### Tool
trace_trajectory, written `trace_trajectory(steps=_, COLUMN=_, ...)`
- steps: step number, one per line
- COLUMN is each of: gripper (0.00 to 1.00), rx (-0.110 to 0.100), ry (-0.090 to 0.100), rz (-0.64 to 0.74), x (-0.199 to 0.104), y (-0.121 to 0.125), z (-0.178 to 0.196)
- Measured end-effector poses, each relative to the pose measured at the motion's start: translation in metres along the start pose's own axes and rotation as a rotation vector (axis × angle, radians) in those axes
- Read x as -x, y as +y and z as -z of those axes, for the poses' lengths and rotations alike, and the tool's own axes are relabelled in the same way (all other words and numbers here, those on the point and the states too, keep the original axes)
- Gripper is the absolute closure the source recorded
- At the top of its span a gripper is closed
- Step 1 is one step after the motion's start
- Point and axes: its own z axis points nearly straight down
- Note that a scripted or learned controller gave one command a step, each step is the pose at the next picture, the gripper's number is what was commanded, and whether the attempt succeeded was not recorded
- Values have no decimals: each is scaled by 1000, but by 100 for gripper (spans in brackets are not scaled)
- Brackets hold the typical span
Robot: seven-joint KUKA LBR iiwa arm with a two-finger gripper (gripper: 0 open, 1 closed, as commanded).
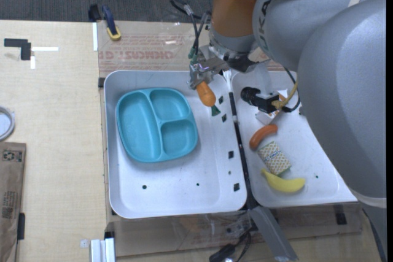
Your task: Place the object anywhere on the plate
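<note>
Carrot [207,96] first: a small orange toy w/ a green leafy tip. You see it hanging tilted, orange end up and green tip pointing down-right, over the left bin [123,193] near that bin's right wall. Its upper end sits between the fingertips of the gripper [201,81], so the jaws are narrow, pinched on the carrot's top. It's just beside the plate [158,126], off the plate's upper right corner, not over it.

Plate is light blue w/ three compartments, lying flat in the left half of the left bin, nothing in any compartment. Your arm comes in from the right & top, orange band directly above the gripper.

Right bin [319,187] holds three things in a loose column near its left wall: an orange-red sausage [263,134], below it a short can [274,157] w/ a patterned label lying on its side, then a yellow banana [284,183] closest to the front edge. Sausage and can look like they're touching; the banana is just beside the can.

On the bench beyond the bins, a blue-handled clamp [111,23] lies at the back left, and a tape roll [3,124] shows at the far left edge.
</note>
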Motion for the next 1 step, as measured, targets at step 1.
trace_trajectory(steps=1, gripper=100, rx=0, ry=1, rz=134, x=-60, y=15, z=-21)
